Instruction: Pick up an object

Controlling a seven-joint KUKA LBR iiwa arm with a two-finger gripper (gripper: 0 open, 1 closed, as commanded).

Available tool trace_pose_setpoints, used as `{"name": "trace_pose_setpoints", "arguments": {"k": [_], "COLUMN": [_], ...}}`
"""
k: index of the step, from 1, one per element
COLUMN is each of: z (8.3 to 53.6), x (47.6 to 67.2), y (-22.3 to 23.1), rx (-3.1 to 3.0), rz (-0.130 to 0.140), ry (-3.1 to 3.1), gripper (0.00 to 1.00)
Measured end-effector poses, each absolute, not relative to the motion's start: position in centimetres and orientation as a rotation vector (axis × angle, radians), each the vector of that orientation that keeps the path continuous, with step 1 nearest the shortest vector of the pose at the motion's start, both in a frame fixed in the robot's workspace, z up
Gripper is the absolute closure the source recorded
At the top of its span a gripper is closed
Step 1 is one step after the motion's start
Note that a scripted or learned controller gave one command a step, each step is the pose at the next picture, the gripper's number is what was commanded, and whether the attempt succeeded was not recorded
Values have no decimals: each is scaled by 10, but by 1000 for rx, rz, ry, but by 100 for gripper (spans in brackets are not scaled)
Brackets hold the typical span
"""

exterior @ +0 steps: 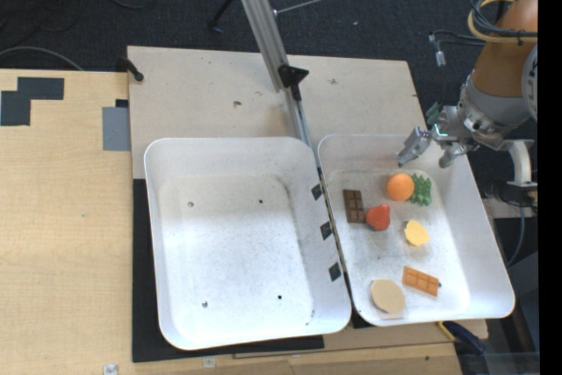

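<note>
While the arm (502,66) reaches in from the right, its gripper (432,152) hangs over the upper edge of the right bin (492,263), fingers spread, nothing between them. One finger (411,148) points down-left toward the bin floor; the other (452,155) sits nearer the bin's right wall. Gripper is above and just right of the cluster of objects, touching none of them. Right bin contents: orange ball (400,186) near the top, touching a green leafy piece (422,190) on its right; brown bar (353,205) to the left, lying lengthwise, scored into squares like chocolate; red piece (378,217) just beside the bar, on its right; yellow piece (416,233) below the ball, apart from the red one; orange waffle-patterned block (421,280) lower down, tilted; tan disc (387,297) at the bottom, near the block and close to the bin's front rim. Left bin (167,189) shows a white floor with scattered dark specks. A divider with three small black clips (325,229) runs between the two bins. A grey metal rail (262,22) slants from top centre down to a black bracket (291,76) on the beige board (211,97) behind the bins. Wood-toned bench surface (61,215) lies to the left, with dark and grey rectangular patches near its top. Cables trail across the dark floor at upper left. No brand, label or writing is legible on any object, the bins or the arm at this resolution.
</note>
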State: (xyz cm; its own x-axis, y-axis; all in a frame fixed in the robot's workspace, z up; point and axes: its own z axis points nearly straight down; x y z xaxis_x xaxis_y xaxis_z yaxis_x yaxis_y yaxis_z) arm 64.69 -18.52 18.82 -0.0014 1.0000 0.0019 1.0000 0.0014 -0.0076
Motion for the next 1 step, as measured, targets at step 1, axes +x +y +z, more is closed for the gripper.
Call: {"name": "trace_pose_setpoints", "arguments": {"k": [1], "z": [191], "x": [648], "y": [-185], "rx": [-2214], "rz": [3], "ry": [-2225], "gripper": [0]}}
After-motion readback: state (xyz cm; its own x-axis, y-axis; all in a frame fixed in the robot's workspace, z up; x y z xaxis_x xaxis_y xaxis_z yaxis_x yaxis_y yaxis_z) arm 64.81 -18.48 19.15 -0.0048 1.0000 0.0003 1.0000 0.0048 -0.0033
